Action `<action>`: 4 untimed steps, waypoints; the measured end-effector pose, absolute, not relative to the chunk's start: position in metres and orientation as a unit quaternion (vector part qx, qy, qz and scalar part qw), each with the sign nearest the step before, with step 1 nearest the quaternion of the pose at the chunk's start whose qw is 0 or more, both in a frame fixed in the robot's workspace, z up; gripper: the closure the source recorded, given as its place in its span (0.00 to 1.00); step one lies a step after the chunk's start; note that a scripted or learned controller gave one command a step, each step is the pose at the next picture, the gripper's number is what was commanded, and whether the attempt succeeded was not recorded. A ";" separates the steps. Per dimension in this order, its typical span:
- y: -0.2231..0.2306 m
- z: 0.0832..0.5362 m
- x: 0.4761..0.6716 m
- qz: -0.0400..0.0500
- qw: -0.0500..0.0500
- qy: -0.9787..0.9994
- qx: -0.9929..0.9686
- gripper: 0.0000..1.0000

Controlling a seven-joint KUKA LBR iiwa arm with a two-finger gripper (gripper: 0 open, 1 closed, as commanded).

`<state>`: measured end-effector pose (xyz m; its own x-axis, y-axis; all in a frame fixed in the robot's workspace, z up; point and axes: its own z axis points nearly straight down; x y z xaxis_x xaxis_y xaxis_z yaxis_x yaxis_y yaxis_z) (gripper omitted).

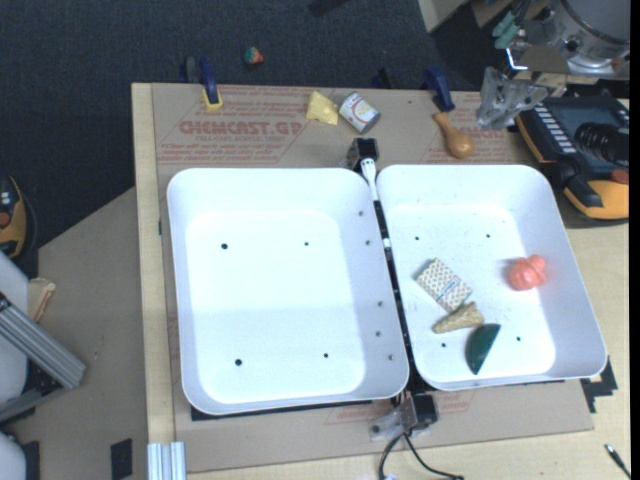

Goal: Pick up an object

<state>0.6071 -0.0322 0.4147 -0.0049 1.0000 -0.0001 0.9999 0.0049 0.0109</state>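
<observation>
Gripper hangs at top right, above the bench edge beyond the right bin, nothing seen in it; can't tell how it's set. Likely parked clear of the bins. Candidate objs sit in the right bin's lower half: patterned box, pink lump, tan wedge, dark green piece. Left bin alongside.

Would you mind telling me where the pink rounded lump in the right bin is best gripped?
Grip the pink rounded lump across its middle, coming straight down from above: it lies apart from the other items and the right white bin's wall, leaving room either side.
</observation>
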 end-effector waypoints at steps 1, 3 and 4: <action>0.039 0.299 0.634 -0.003 -0.004 0.710 0.705 1.00; 0.222 0.329 0.641 0.003 -0.001 0.711 0.703 1.00; 0.134 0.356 0.631 -0.001 0.001 0.704 0.710 1.00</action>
